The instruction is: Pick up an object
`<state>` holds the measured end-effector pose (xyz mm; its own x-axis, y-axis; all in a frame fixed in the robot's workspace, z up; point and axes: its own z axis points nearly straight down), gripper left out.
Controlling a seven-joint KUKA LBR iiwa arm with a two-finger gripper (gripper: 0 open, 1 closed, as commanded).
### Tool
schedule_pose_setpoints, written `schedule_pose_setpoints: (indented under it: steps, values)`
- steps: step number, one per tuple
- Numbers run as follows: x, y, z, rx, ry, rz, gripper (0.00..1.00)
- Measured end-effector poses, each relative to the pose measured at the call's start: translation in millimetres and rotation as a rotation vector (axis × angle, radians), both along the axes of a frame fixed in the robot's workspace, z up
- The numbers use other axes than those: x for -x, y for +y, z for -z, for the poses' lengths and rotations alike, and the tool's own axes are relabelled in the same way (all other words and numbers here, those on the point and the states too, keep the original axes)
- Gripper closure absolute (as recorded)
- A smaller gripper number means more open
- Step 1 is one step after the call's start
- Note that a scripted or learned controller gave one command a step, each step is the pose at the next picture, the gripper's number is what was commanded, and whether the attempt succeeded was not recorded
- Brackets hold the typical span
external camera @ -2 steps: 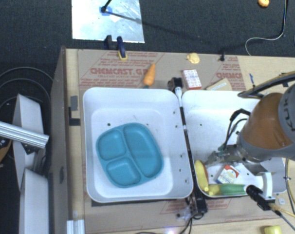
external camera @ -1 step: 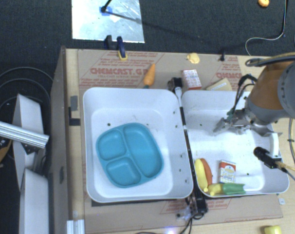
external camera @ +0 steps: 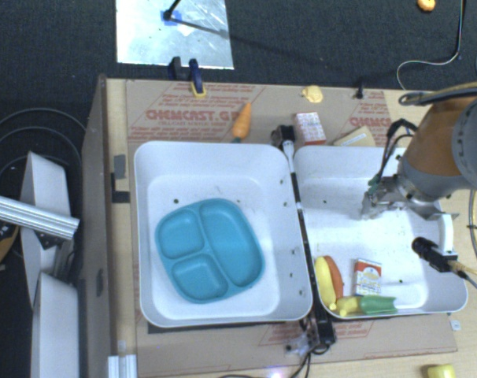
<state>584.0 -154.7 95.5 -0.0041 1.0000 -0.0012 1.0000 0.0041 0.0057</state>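
- Two shallow white bins side by side on the bench [external camera: 191, 105]: the left bin [external camera: 152, 179] toward the middle of the frame, the right bin [external camera: 439, 294] toward the right edge.
- One blue divided plate [external camera: 209, 248], three compartments, lying flat in the left bin, lower centre of the frame.
- One grey arm [external camera: 451, 148] with an orange band, entering from the right of the frame, upper right quarter.
- One pincer [external camera: 374, 203] over the upper middle of the right bin, low above the white floor; whether it is open or closed cannot be told, and nothing is seen gripped in it.
- One yellow banana-like piece [external camera: 325, 278] and one orange carrot-like piece [external camera: 335, 276], lying side by side at the lower left of the right bin.
- One small red-and-white box [external camera: 367, 276], just right of the carrot piece, well apart from the pincer.
- One green piece [external camera: 377, 305] and one small yellow piece [external camera: 347, 305], along the bin's lower wall, below the box.
- One orange carrot-shaped item [external camera: 242, 121] on the bench above the left bin.
- One small pink-and-white box [external camera: 309, 127] on the bench above the gap between the bins.
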Motion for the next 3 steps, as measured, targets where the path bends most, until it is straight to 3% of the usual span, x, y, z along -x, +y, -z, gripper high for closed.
schedule_pose_setpoints:
  steps: [1,2,3]
  values:
    - [-1,0,-11,0.0,-0.003,-0.002,1.0]
    - [-1,0,-10,0.0,-0.002,-0.002,0.0]
    - [40,16,13,-0.003,0.01,0.005,0.0]
